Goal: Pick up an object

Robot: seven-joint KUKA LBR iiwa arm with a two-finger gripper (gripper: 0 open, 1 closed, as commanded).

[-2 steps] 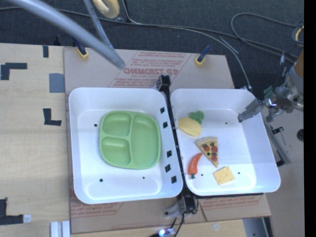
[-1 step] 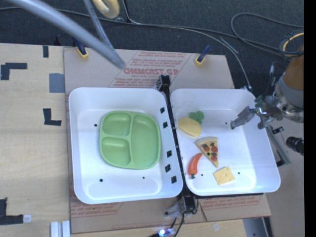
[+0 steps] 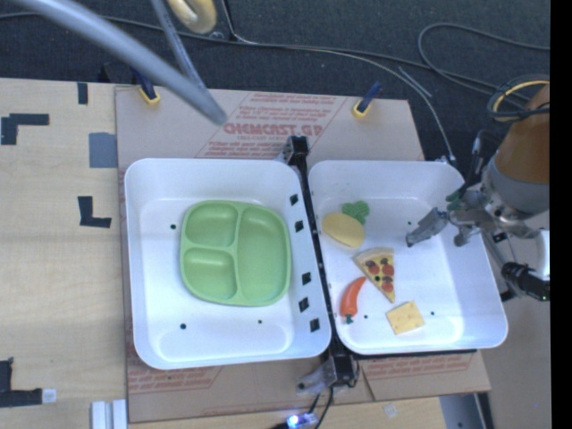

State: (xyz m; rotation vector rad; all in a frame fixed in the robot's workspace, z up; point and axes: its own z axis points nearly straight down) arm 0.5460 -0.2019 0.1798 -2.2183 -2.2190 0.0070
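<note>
The grey two-finger gripper [image 3: 432, 228] reaches in over the right edge of the right-hand shallow white bin [image 3: 483, 324], hanging from the grey arm with its orange band [image 3: 525, 150]. Whether it is open or closed cannot be told from this slant; nothing shows in its grasp, and its tip hangs over bare bin floor.

Toward the bin's left edge lies a pale yellow rounded toy piece with a green leafy top [image 3: 345, 225]. Just below and to the right of it sits a triangular toy pizza slice with red dots [image 3: 379, 271], apart from the gripper tip. Near the front-left corner lies a curved red-orange chilli pepper [image 3: 351, 298], and near the front edge a small yellow square cheese-like block [image 3: 405, 317].

The left-hand white bin [image 3: 147, 239] holds a light green plastic divided plate [image 3: 236, 252] at its centre.
</note>
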